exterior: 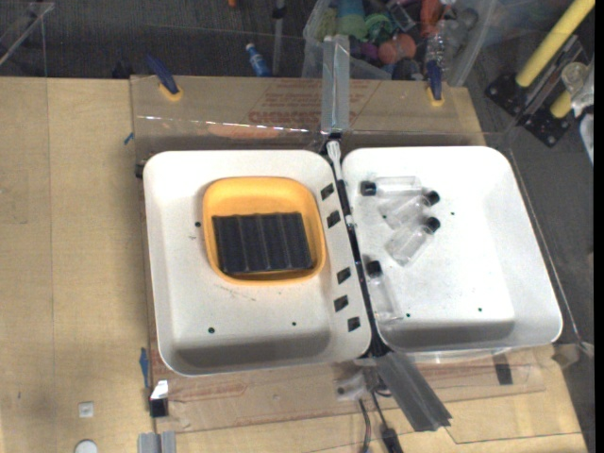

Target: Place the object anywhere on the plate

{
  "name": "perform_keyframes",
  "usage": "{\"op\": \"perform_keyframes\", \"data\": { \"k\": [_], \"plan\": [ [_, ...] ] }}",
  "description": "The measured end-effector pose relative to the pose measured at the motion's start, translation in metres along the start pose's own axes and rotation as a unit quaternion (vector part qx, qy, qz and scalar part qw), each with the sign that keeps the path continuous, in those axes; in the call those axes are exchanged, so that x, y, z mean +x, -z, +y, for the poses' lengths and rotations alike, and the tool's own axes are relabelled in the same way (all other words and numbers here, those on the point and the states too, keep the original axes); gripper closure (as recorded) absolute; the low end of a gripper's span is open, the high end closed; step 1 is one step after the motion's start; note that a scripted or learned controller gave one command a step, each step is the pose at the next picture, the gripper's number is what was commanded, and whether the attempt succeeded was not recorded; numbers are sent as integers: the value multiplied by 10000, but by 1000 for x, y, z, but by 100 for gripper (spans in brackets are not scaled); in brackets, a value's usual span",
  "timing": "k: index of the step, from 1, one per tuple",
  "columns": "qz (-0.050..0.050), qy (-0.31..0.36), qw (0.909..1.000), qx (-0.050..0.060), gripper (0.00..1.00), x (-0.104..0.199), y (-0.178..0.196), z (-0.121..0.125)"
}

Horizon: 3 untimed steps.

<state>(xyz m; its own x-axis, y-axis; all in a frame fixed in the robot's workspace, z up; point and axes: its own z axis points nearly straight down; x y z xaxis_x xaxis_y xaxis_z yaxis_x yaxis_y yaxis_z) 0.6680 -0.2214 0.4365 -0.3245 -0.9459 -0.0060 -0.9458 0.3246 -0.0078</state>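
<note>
**INSPECTION: BOTH BINS, PLATE LOADED**

Camera view, looking down at a slant on the bench (66, 253).

Claw: spread of the jaws and any hold or contact cannot be told from this view. Positions are therefore logged by bin and by neighbour, not by reference to the claw.

Left bin (175, 281): white, shallow. Holds an orange plate (260, 189) set towards the far half of the floor. On the plate lies a dark ribbed slab (262, 242), flat, with its ridges running front to back. Sits fully inside the plate's rim, nearer the front edge than the back. Touching the plate only.

Right bin (491, 281): white, shallow, just beside the left one. Holds four clear vials with black caps, all lying on their sides in the far left part. First vial (396, 188) farthest back, cap towards the divider. Second vial (411, 207) just in front of it, touching or nearly so; cannot tell which. Third vial (411, 242) close in front of those, tilted, cap towards the right. Fourth vial (379, 291) against the left wall, lengthwise along it, apart from the other three.

Divider (342, 243) between the bins: dark strip carrying black tabs.

Beyond the bench: a clear tub of coloured toys (396, 12) and, far right, a yellow tube (562, 31).
</note>
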Motion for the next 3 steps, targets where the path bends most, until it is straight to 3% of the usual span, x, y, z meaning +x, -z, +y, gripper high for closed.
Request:
{"op": "perform_keyframes", "data": {
  "k": [1, 3],
  "plan": [
    [-1, 1362, 9907, -6, 100, 0, 0, 0],
    [-5, 1992, 9800, -11, 100, 1, 0, 0]
  ]
}}
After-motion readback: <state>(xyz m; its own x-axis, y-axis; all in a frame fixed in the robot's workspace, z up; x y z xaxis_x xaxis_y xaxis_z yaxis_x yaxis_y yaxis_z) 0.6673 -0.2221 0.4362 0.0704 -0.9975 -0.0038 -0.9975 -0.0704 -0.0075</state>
